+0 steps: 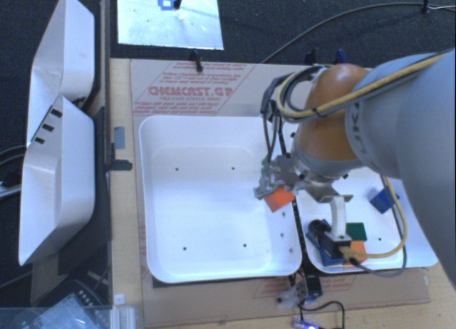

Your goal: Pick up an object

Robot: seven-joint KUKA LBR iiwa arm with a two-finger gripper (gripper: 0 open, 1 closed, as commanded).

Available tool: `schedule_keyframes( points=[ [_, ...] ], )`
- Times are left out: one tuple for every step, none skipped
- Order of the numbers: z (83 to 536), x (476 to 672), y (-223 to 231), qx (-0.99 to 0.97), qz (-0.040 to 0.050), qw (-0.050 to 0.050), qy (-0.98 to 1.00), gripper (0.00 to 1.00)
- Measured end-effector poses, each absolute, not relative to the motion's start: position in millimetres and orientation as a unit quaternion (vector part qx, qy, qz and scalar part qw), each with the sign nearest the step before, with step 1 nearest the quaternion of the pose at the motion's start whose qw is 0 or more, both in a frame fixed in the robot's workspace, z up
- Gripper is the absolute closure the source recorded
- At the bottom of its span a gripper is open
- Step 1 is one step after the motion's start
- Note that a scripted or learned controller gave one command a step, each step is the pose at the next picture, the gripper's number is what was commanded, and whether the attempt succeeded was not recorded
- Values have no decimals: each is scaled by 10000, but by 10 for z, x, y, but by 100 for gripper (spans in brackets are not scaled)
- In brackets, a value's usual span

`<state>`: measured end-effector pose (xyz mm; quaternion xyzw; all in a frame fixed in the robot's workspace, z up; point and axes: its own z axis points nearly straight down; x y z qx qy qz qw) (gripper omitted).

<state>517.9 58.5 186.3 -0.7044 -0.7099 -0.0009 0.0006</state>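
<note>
Closed narrowly on orange block [281, 199], with grey metal fingers [263, 191] of gripper [273, 192] pressed to its left side. Held block tilted, corner down: matte, flat-faced, square-edged. Hung over the seam where left bin [206, 199] met right bin [417, 242], just on the left bin's side.

Noted left bin as shallow white plastic, smooth, with rounded corners, a raised lip and a few small dark dots across its floor. Found nothing but the gripper's shadow near its right wall.

Recorded right bin as the same white plastic, much of it hidden under arm [399, 121]. Counted there: blue block [381, 199], angular, near the middle; green block [355, 231], flat-topped, nearer the front; second blue block [329, 253] by the front left corner; small orange piece [354, 248] just beside it, touching or nearly so.

Logged arm as smooth grey casing, rounded, with glossy orange band [331, 107] bulging above the wrist, entering from the right.

Listed beneath both bins a pale sheet [192, 89], flat, printed with red lettering. Listed beyond it a square metal plate [169, 7], dull and scuffed, on dark carpet. Listed at far left spare white bins [57, 128], stacked at a slant.
</note>
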Motion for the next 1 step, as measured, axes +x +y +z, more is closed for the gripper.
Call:
schedule_keyframes(
  points=[
    [1969, 5182, 543, -7069, -5, -2, -7073, 100]
  ],
)
